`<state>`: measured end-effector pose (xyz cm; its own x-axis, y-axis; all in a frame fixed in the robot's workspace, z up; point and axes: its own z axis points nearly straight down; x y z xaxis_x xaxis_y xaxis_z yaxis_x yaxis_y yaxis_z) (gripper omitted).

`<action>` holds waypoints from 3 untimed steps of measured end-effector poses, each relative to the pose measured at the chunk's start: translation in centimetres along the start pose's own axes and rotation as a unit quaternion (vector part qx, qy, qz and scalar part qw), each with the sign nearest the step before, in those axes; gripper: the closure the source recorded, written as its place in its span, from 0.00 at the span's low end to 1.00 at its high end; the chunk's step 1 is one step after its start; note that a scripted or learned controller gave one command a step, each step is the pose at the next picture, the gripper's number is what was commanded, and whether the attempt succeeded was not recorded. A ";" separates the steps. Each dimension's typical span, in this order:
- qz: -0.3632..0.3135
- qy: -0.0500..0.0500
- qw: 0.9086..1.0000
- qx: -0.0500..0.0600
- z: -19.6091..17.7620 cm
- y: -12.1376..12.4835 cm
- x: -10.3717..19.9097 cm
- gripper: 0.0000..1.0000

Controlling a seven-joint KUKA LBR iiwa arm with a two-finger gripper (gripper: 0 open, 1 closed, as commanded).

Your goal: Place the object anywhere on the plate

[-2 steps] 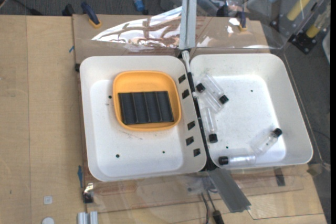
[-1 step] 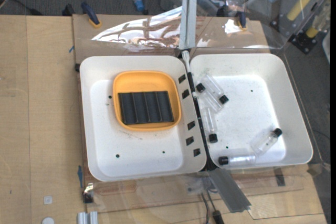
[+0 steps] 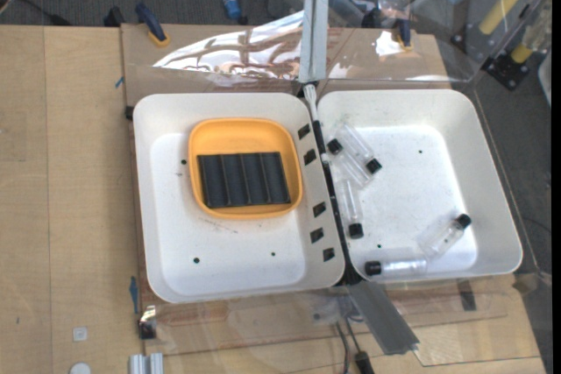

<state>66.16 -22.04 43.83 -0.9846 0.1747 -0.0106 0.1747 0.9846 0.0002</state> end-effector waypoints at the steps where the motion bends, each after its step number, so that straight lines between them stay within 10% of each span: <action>1: 0.019 -0.001 1.000 0.000 0.0 -0.3 -0.2 1.00; 2: -0.087 0.000 0.996 0.000 0.0 -0.1 -0.1 1.00; 3: -0.307 -0.001 0.952 0.000 0.0 -0.2 -0.1 1.00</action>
<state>66.19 -22.21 43.86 -0.9011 -0.4335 -0.0102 -0.4335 0.9011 -0.0058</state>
